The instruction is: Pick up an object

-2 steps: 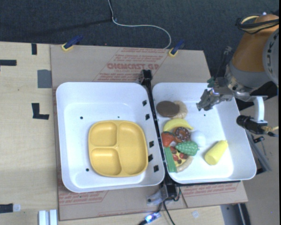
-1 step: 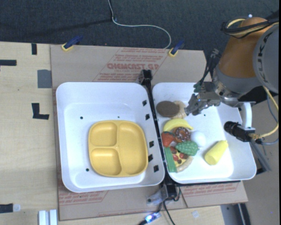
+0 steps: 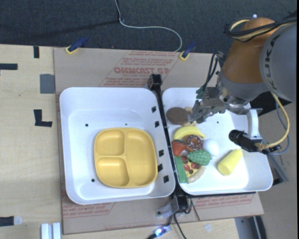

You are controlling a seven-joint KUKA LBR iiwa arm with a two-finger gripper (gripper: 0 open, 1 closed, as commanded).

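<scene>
A yellow three-section plastic plate [image 3: 125, 157] sits in the left white bin [image 3: 74, 103] with bare floor all round. In the right white bin [image 3: 261, 176], toy food crowds the left wall: brown disc [image 3: 177, 115], banana [image 3: 188, 132], pizza slice [image 3: 192, 169], yellow cylinder [image 3: 229, 162] (standing apart). The gripper [image 3: 199, 112] hovers by the disc; I cannot tell its finger state.

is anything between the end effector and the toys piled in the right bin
Nothing visible stands in the way. The end effector hangs over the right bin, just above the banana at the top of the pile, with the brown disc to its left. The yellow block lies apart, lower right.
</scene>
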